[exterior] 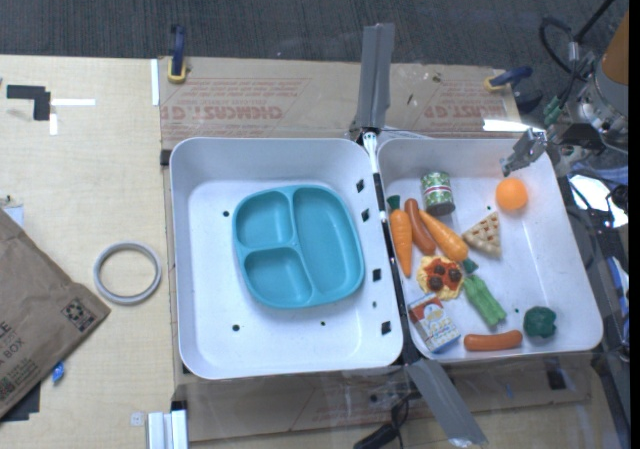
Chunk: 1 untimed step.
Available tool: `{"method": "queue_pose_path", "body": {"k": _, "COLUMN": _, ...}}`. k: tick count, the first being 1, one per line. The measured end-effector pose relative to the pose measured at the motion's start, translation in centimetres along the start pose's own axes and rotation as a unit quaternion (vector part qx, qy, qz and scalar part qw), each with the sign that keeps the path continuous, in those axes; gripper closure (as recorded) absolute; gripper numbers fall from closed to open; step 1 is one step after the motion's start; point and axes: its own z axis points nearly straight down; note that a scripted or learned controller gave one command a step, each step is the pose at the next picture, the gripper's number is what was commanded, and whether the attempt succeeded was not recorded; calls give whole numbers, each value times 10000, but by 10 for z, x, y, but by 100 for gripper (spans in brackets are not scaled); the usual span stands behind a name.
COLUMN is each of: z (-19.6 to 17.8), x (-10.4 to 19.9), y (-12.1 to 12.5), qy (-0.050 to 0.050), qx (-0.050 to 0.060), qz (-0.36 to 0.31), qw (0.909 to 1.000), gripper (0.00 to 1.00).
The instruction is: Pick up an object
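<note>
The right bin (560,237) holds several toy foods. An orange ball (511,194) lies near its far right corner, with a green can (436,192) to its left. Two carrots (401,237) and a tan wedge (483,234) lie mid-bin, above a small pizza (443,275) and a green cucumber (484,299). Along the near wall are a small carton (435,325), a red sausage (492,341) and a dark green broccoli (539,321). My gripper (526,150) hangs over the bin's far right rim, just above and right of the ball, apart from it.
The left bin (200,317) bears a teal divided plate (298,244). A tape ring (127,271) and a brown cardboard box (30,317) lie on the bench to the left. Cables and the arm crowd the right side.
</note>
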Motion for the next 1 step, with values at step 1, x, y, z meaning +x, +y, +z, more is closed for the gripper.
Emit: {"method": "queue_pose_path", "body": {"k": 1, "z": -76, "x": -6, "y": 19, "qy": -10, "qx": -9, "qz": -838, "qw": 9965, "gripper": 0}}
